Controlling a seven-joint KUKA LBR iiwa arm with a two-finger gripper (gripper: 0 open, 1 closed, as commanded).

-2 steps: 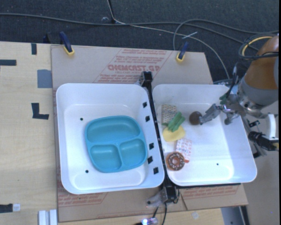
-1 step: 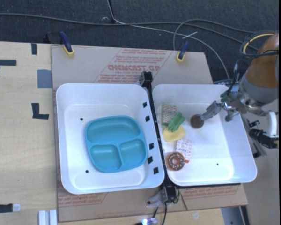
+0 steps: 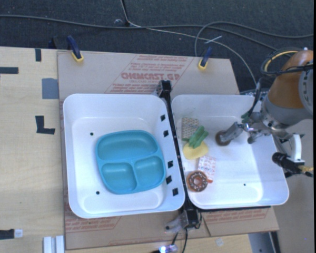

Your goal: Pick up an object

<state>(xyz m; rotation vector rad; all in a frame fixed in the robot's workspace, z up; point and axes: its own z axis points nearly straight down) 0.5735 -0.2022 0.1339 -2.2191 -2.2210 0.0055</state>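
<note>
Grey gripper [image 3: 225,136] hovers in the right bin [image 3: 263,194], beside the toys; finger state cannot be told. Nothing visibly held.

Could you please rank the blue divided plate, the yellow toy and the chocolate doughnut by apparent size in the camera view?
1. Blue divided plate, clearly largest.
2. Yellow toy and chocolate doughnut: they look about alike, so I would not rank them.

Even, bright overhead light; the white bins [image 3: 253,194] glare slightly and cast soft shadows on the cardboard. Focus is mildly soft throughout, with coarse compression grain.
</note>
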